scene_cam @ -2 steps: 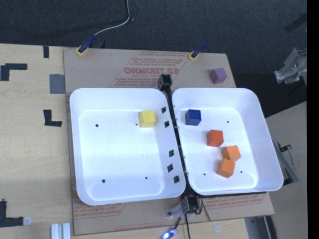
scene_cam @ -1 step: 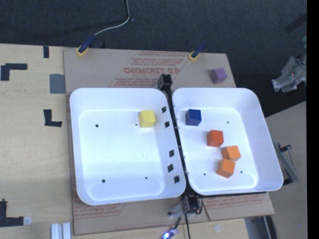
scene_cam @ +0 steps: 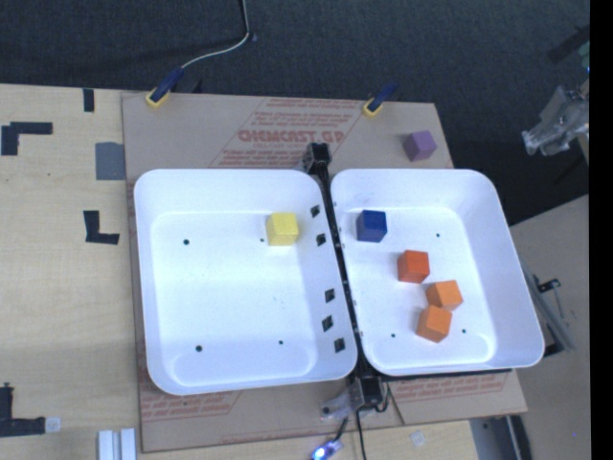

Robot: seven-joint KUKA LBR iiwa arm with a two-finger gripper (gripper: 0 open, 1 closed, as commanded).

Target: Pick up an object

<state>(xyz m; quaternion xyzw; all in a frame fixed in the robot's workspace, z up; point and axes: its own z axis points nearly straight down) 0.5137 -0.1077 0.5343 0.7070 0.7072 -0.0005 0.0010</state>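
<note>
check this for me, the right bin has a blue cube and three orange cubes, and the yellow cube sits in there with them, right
Not quite. The right bin does hold the blue cube and three orange cubes, but the yellow cube is in the left bin, alone near its upper right. The camera view shows it.

Yellow cube (scene_cam: 283, 228) in left bin; blue cube (scene_cam: 372, 224) in right.
</note>
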